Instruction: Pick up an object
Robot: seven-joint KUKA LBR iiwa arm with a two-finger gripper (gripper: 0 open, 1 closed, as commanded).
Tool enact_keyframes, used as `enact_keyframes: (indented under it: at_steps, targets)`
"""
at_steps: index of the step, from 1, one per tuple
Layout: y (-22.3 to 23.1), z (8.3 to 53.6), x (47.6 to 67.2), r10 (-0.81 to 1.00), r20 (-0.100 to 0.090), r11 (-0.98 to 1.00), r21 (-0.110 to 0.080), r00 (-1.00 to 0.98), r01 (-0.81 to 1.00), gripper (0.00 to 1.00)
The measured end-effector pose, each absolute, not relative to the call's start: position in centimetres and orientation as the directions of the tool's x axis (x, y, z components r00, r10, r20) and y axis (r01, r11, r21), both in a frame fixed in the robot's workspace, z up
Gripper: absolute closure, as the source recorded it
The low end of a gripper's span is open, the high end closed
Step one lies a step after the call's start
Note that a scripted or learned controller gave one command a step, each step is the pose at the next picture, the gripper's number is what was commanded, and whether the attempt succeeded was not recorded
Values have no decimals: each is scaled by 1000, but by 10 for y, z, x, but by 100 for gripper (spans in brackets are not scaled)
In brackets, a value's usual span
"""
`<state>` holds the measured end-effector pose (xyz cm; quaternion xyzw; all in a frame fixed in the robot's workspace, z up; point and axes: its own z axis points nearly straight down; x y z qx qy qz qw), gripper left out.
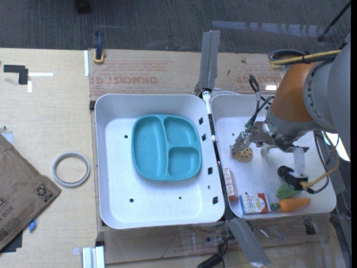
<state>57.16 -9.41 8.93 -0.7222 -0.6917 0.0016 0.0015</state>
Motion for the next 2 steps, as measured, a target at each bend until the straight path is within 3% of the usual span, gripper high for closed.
enact_keyframes:
  at_steps: [1,2]
  targets:
    - [-95,96,571,999,0,-45,-8,45,999,100]
    - [-32,189,621,1000,-2,17,-4,-17,1000,100]
